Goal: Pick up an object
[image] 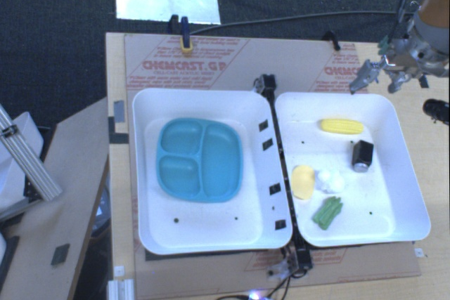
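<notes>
The right bin [383,221] holds several small objects: a yellow corn cob [342,126], a black cylinder [362,155], a pale yellow piece [304,182], a white lump [330,181] and a green piece [328,212]. My gripper [380,76] hangs above the bin's far right corner, beyond the corn. Its two grey fingers [362,75] are spread apart with nothing between them.
The left bin [151,221] holds a blue divided plate [200,159]. A black hinge strip [275,161] joins the two bins. A blue and yellow clamp [185,34] sits at the board's far edge. A black cable [295,17] runs across the back.
</notes>
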Motion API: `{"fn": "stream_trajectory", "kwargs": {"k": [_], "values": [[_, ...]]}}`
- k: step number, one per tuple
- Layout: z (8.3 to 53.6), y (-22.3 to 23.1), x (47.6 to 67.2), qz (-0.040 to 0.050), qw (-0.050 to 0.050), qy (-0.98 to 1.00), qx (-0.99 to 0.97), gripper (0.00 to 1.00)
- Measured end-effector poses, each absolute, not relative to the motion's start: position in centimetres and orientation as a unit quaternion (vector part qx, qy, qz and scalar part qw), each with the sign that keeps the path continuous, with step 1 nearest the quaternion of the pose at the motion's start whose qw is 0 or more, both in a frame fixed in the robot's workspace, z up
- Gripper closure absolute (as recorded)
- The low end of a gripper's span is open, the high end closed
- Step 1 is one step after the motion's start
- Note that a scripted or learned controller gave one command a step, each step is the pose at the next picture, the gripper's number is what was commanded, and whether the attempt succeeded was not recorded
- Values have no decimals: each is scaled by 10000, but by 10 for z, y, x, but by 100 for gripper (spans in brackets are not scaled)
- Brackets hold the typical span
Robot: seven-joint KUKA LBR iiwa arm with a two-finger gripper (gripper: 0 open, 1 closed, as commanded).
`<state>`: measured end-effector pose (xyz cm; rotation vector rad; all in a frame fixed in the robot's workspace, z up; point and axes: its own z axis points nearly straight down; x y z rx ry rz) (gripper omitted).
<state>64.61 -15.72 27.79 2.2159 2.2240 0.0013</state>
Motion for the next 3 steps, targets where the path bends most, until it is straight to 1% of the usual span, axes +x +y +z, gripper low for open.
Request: {"fn": "stream_trajectory", "kwargs": {"k": [1,2,3], "values": [[235,-161,651,-4,3,7078,7064,0],[184,-159,661,-3,0,7091,7051,0],[125,-162,668,-8,-8,7091,7051,0]]}}
